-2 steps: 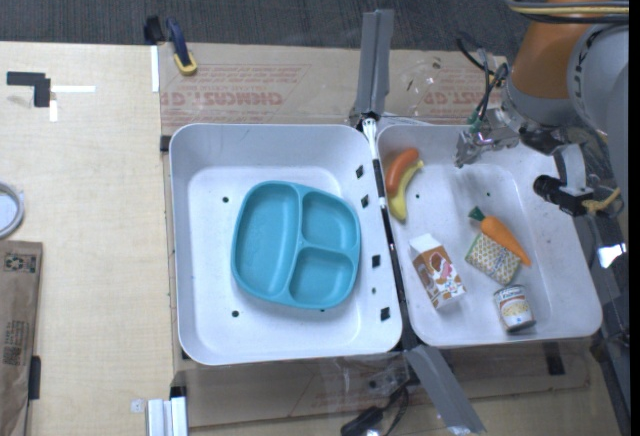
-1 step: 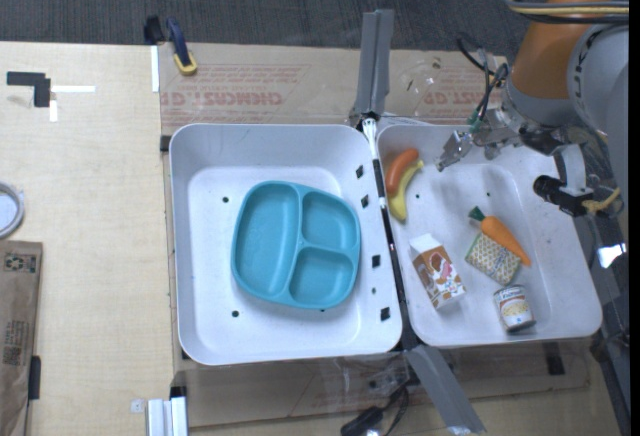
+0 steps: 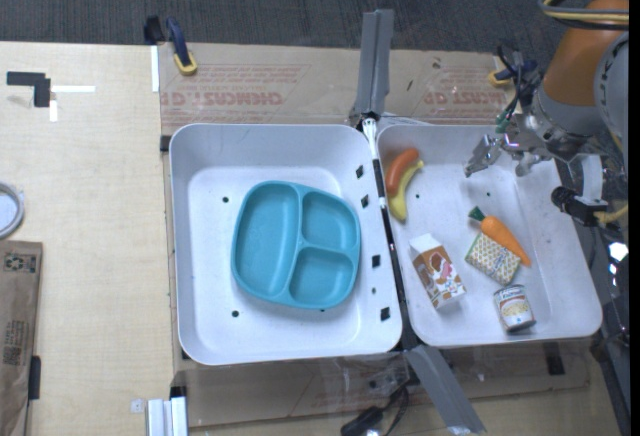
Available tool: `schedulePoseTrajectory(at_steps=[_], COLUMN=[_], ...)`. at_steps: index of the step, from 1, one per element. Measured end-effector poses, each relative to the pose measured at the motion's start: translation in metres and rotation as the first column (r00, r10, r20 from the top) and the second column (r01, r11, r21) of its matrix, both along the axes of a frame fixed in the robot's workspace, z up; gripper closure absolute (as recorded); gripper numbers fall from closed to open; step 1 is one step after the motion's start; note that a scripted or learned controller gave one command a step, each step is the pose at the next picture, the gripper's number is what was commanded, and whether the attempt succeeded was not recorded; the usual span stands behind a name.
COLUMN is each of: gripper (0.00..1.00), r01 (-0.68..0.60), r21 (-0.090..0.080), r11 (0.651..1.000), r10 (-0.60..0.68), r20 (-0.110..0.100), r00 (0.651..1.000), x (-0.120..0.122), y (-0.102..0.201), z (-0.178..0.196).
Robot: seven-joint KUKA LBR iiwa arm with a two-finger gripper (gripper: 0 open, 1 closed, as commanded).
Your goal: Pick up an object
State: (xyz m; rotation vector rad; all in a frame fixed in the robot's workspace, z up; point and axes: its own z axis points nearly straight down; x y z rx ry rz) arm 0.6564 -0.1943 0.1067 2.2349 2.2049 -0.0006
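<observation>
The right bin (image 3: 560, 324) holds several toy foods. A yellow banana with an orange-red piece (image 3: 401, 183) lies at its far left. An orange carrot (image 3: 502, 235) rests against a tan patterned packet (image 3: 492, 259). Near the front are a small white carton (image 3: 437, 272) and a small can (image 3: 514, 308). My gripper (image 3: 500, 160) hovers over the bin's far right part, above and behind the carrot. It is open, with nothing between its fingers.
The left bin (image 3: 190, 224) contains a blue divided plate (image 3: 296, 244). A grey divider post (image 3: 375, 64) stands behind the seam between the bins. Clamps sit on the cardboard at the back. The arm's cables hang along the right bin's right edge.
</observation>
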Motion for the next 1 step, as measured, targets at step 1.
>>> schedulePoseTrajectory(at_steps=[1], gripper=[0.00], r01=[-0.189], r21=[0.002], r11=[0.982], r10=[0.189], r20=[-0.002], r00=[0.982], x=[-0.0528], y=[0.0204], z=[-0.0151])
